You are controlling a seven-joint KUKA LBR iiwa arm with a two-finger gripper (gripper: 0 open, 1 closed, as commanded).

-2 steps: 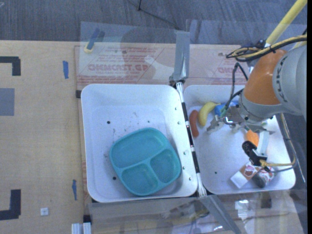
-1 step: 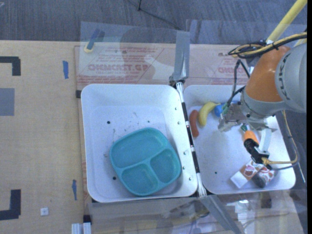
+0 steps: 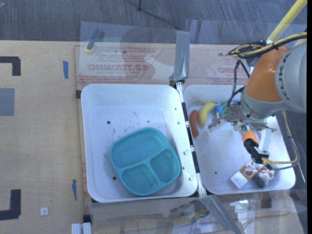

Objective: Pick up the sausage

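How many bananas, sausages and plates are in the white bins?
Banana: 1
Sausage: 1
Plate: 1
Total: 3

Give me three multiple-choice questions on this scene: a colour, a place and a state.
1. What colour is the divided plate?
A red
B teal
C black

2. Where is the sausage?
A on the plate
B in the right bin, by its left wall
C dangling from the arm

3. What state is the sausage in?
A lying on the bin floor
B lifted high above the bin
C cut into pieces

Answers:
1. B, the plate is plainly teal.
2. B, the sausage lies along that wall, next to the banana.
3. A, it lies whole and flat, with the gripper beside it.
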